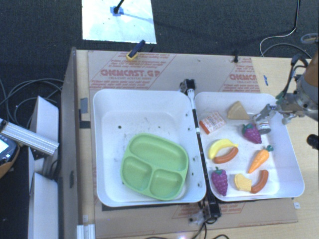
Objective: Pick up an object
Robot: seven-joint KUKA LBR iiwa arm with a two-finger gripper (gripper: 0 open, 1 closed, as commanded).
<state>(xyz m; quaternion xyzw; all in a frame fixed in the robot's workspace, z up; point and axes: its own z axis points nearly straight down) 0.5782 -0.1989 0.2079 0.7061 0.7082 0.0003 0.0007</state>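
Note:
The right bin (294, 178) holds several toy foods. A tan wedge (238, 111) and an orange-and-white box (212, 122) lie at its back. A purple grape bunch (251, 133) sits toward the back right. My gripper (262, 123) reaches in from the right and hovers just above and to the right of that bunch, at the bin's back right. Nothing is visibly held. Further forward lie a banana (222, 145), a sausage (226, 156), a carrot (259, 160), a second grape bunch (219, 181), a yellow piece (243, 182) and another sausage (260, 181).
The left bin (107, 113) holds a green divided plate (155, 167). A black divider with a clip (189, 87) runs between the bins. Cables trail at the back right, and a yellow-tipped tool (134, 50) lies behind the bins.

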